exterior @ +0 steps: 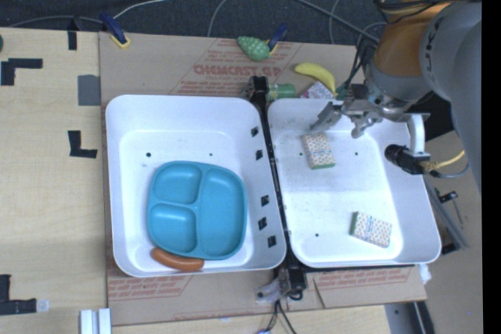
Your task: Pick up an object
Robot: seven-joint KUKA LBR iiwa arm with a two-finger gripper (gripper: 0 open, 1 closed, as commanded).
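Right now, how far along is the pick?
Nothing looks picked yet. The gripper is open, with nothing between its fingers, above the far end of the right bin. The patterned sponge lies just below it on the bin floor; a second sponge lies nearer the front. Still left: descend, close, lift.
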